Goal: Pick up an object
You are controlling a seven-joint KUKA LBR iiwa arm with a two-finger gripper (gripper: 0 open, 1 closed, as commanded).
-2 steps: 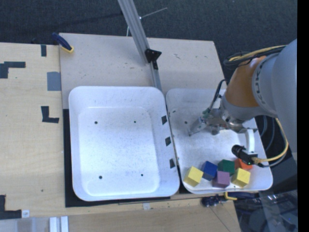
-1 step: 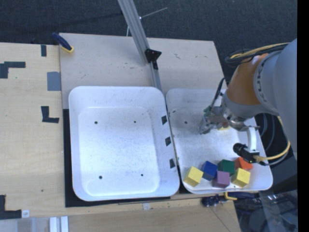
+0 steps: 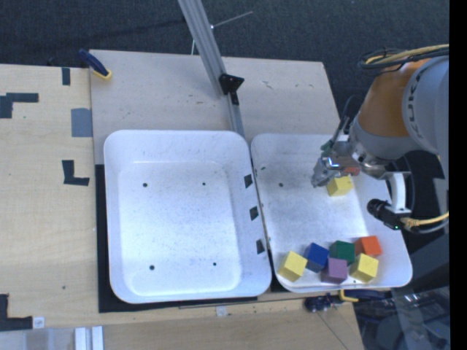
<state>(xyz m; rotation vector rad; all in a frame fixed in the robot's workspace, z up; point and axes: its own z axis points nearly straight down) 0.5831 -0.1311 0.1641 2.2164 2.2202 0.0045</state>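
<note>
My gripper (image 3: 328, 175) hangs over the upper part of the right bin (image 3: 292, 195), reaching in from the right. A small yellow cube (image 3: 340, 187) lies right at its lower tip, touching or nearly touching it; a bit of red shows just beside the gripper body. Along the right bin's front edge sits a cluster of cubes: yellow (image 3: 293, 265), blue (image 3: 317, 256), green (image 3: 341, 251), purple (image 3: 336, 270), orange (image 3: 370, 246) and another yellow (image 3: 366, 267).
The left bin (image 3: 175, 217) stands beside the right one, their rims meeting near the middle. A grey metal bar (image 3: 208, 42) slants down from the top to the bins' shared back corner. The arm's body and cables crowd the right bin's right side.
</note>
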